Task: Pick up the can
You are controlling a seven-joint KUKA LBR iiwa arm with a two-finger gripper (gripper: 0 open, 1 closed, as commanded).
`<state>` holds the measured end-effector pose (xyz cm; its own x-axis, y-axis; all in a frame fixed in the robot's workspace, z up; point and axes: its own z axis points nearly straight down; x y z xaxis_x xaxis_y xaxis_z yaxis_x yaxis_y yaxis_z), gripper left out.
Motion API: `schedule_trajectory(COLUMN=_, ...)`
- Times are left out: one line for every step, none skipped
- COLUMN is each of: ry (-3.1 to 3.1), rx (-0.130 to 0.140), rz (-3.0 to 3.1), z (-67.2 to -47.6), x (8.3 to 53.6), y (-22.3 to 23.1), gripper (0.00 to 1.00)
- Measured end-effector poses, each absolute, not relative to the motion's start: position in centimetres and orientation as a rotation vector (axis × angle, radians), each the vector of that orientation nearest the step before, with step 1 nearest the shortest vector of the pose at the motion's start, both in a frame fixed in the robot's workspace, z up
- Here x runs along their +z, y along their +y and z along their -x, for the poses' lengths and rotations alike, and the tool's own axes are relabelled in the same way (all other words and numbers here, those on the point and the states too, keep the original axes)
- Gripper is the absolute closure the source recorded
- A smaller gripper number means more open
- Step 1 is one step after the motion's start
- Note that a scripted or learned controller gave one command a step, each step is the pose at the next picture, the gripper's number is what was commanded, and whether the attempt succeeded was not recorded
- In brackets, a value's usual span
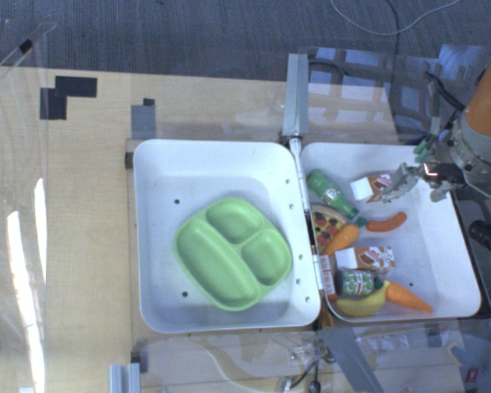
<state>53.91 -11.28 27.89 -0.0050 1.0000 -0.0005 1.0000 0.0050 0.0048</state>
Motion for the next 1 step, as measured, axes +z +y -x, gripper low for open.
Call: schedule_trajectory(ry=2.207, rx=0.004, rz=-2.233, z=-54.53, x=18.45, y=-10.75, gripper=0.00)
